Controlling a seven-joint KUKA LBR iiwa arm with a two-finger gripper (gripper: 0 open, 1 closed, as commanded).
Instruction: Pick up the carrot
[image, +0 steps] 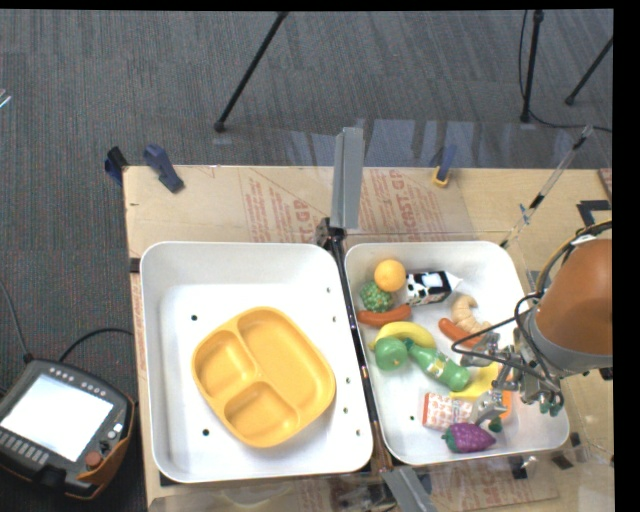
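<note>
A long orange-red piece that looks like the carrot (383, 317) lies in the right bin (500, 262), near its left wall, between a green broccoli (375, 297) and a banana (405, 332). A second, shorter orange-red piece (455, 330) lies further right, below a beige piece (464, 308). My gripper (500, 398) is low over the bin's front right part, well right of the carrot. A small orange patch (507, 401) shows at the gripper's tip; what it is cannot be told.
The right bin also holds an orange (390, 274), a cow-patterned carton (432, 287), a green bottle (443, 368), a pink-and-white carton (444, 410) and a purple fruit (468, 437). A yellow divided plate (262, 375) lies in the left bin (165, 300).
</note>
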